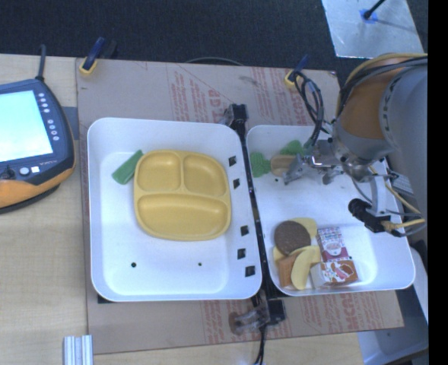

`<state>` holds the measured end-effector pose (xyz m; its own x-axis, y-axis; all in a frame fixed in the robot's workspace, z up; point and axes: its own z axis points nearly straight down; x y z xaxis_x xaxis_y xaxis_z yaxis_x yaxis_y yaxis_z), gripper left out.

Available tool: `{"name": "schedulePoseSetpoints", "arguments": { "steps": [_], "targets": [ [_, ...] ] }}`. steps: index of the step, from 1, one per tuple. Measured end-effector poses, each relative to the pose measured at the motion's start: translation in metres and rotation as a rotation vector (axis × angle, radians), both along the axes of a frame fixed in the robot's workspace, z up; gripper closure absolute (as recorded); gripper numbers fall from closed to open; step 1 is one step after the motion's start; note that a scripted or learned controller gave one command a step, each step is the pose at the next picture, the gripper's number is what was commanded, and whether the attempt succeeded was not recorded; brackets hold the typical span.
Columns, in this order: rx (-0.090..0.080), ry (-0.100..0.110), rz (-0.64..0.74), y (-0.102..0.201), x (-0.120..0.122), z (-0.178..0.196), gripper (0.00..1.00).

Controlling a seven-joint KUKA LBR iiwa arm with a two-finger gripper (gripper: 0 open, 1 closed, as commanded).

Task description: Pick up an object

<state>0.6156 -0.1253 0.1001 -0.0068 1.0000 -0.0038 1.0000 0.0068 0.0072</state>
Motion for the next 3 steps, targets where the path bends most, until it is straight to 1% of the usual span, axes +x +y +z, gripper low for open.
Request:
{"name": "schedulePoseSetpoints", "arguments": {
  "steps": [1, 2, 3],
  "targets": [
    [0.003, 0.006, -0.002, 0.014, 0.042, -0.008, 0.00],
    [0.002, 0.011, 0.004, 0.014, 0.041, 0.004, 1.00],
    [0.007, 0.008, 0.002, 0.084, -0.006, 0.097, 1.00]
  ]
}}
